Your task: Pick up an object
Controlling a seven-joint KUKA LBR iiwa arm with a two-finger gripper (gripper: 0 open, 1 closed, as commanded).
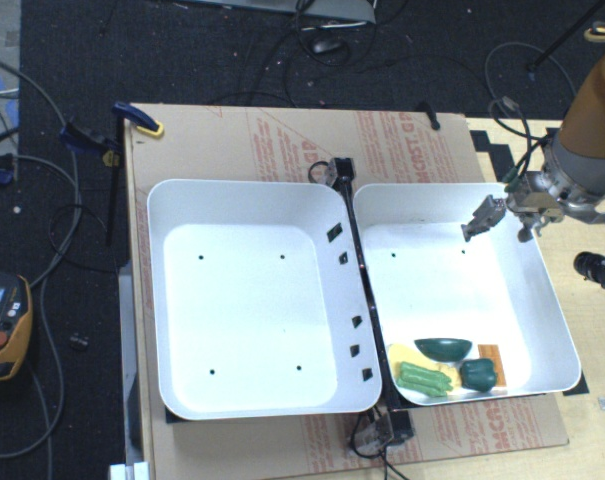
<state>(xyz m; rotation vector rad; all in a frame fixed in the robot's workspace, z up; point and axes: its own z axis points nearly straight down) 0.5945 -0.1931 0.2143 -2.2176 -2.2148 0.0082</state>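
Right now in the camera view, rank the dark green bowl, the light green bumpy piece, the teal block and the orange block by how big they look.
1. dark green bowl and light green bumpy piece: too alike to separate
2. teal block
3. orange block, partly hidden behind the teal block, so unsure

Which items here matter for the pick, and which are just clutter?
For the pick: gripper; dark green bowl, light green piece, teal block, orange block, all in the right bin.
Clutter: left bin, blue clamp, cables.
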